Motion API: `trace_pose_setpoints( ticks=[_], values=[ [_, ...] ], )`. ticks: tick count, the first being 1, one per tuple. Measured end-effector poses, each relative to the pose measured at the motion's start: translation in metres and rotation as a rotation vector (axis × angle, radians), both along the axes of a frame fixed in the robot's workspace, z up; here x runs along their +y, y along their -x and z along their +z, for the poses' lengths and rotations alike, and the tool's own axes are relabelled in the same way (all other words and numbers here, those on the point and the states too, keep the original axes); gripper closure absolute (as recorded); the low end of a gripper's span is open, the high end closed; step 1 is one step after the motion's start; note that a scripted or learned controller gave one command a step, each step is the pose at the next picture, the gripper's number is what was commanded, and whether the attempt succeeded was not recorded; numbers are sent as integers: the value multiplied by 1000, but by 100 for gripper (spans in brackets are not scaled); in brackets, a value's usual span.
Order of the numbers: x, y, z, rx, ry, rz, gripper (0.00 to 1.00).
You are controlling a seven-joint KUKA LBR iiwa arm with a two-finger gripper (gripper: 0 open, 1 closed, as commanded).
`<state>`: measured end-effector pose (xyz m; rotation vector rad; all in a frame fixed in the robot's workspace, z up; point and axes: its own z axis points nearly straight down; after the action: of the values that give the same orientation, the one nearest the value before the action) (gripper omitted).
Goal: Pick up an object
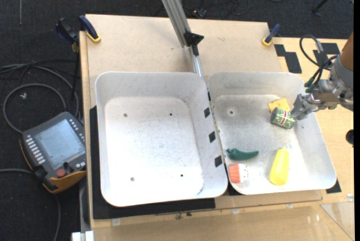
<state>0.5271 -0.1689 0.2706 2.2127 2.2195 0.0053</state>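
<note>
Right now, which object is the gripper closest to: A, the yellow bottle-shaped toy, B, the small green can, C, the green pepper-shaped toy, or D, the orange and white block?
B: the gripper sits right beside the small green can in the right bin, while the other toys lie nearer the bin's front edge.

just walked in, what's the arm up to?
The gripper is down in the right bin, right beside a small green can next to a yellow block. I can't tell if it has a grasp. A green pepper, yellow bottle and orange-and-white item lie nearer the front.
</note>
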Motion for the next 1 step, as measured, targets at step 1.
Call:
trace_pose_setpoints(
  ticks=[1],
  values=[
    [45,-13,2,5,-3,4,100]
  ],
)
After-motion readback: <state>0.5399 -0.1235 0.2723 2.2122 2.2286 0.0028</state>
